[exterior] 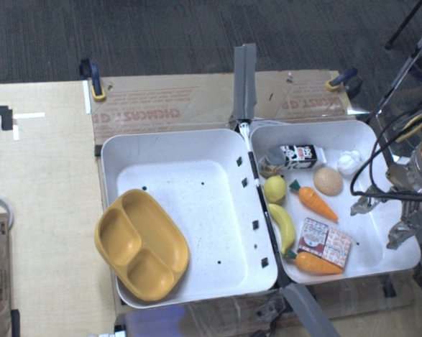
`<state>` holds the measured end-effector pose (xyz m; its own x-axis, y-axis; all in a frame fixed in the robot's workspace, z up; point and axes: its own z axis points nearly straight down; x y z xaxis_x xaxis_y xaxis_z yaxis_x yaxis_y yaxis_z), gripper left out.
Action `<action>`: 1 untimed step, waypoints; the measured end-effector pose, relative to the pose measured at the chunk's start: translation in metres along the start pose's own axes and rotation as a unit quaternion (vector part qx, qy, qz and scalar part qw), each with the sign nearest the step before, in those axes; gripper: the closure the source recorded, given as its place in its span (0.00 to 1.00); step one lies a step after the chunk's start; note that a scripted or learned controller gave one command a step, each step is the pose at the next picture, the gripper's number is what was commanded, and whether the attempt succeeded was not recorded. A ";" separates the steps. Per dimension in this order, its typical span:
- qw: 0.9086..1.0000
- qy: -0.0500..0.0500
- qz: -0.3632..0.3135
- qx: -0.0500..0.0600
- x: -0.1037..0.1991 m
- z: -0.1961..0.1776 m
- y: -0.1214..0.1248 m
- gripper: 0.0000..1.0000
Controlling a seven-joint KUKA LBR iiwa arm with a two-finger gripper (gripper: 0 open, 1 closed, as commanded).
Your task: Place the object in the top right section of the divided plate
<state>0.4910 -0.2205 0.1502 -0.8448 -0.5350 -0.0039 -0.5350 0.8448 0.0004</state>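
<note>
Yellow plastic divided plate lies in the left white bin, low on its left side, partly over the bin's edge. It has three sections with nothing in them. The right white bin holds the toy food. A round yellow lemon sits above a curved yellow banana. A small black and white milk carton lies near the top. An orange carrot lies beside a tan egg-shaped ball. A flat red and white box leans on another orange carrot. The metal two-finger gripper hangs at the right side of this bin with its fingers apart, holding nothing.
</note>
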 end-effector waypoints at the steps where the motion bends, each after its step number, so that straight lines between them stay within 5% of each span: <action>1: 0.984 0.000 -0.178 -0.001 -0.009 -0.012 -0.006 0.00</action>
<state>0.5015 -0.2203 0.1619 -0.6033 -0.7975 -0.0046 -0.7975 0.6033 0.0005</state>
